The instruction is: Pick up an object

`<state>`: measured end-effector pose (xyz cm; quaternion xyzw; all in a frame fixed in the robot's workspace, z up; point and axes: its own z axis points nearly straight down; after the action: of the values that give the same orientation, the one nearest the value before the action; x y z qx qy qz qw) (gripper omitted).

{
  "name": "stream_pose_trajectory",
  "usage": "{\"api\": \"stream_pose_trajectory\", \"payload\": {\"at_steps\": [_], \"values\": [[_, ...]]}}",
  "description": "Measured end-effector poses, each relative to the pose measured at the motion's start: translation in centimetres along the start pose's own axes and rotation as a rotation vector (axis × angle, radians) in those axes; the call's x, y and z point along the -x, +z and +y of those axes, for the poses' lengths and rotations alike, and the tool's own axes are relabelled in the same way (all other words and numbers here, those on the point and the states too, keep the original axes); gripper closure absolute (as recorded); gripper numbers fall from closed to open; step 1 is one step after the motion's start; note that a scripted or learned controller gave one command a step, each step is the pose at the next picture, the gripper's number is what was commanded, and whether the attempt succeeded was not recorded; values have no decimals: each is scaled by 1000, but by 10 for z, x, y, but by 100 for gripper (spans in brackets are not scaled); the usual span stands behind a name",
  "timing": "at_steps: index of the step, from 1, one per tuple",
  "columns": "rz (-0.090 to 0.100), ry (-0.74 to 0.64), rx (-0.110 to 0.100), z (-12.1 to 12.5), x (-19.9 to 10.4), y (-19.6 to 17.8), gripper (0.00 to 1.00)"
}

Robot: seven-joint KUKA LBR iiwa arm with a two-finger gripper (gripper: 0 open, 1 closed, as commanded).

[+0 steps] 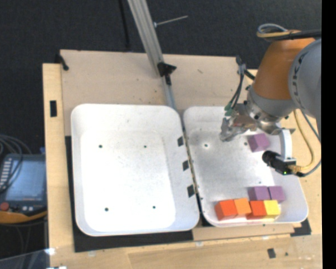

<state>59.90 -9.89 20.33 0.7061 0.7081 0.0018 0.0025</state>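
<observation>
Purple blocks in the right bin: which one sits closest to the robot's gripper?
The lone purple block, just right of the gripper near the bin's upper part. The other two purple blocks sit together farther down, beside the orange and yellow blocks along the bin's lower edge.

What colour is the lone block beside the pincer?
Purple block, clearest in the camera view.

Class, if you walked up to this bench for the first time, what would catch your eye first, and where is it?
The big grey and orange arm reaching over the right bin, its gripper beside a lone purple block. Then the bright row of orange, yellow and purple blocks crowded along that bin's near edge.
</observation>
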Motion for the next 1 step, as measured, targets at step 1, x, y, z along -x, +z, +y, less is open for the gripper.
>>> {"api": "stream_pose_trajectory", "payload": {"at_steps": [1], "values": [[-1, -1, 1, 2, 1, -48, 100]]}}
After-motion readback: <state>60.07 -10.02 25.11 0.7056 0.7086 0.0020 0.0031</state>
